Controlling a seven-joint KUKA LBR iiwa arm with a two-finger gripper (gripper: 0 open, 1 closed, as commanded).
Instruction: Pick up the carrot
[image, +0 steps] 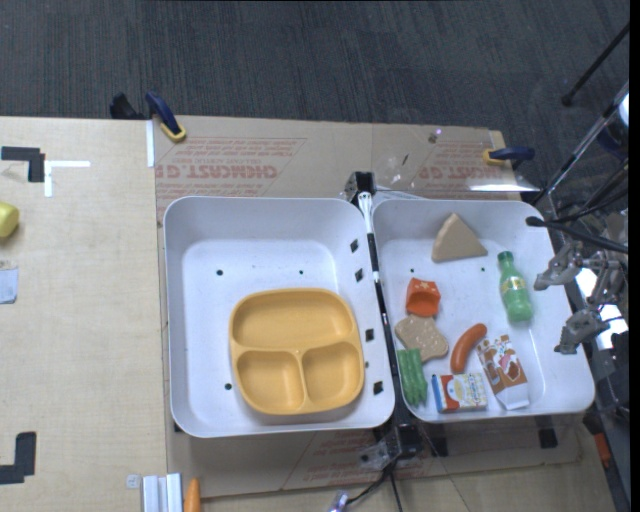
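Note:
The slim orange-red stick (467, 346) lying aslant in the right bin (560, 395) looks most like the carrot, though it could be a sausage. It rests between a tan bread-shaped piece (422, 339) and a small carton (503, 371). A squat orange chunk (423, 297) sits up and to its left. My gripper (568, 303) hovers at the bin's right rim, right of the green bottle (515, 288), with its two metal fingers spread apart and nothing between them. It is well clear of the orange-red stick.
The right bin also holds a tan wedge (458, 240), a green strip (411, 375) and a red-and-white box (460, 392). In the left bin (190, 300) lies a yellow divided plate (297, 350). Clamps (165, 115) hold the cardboard at the back.

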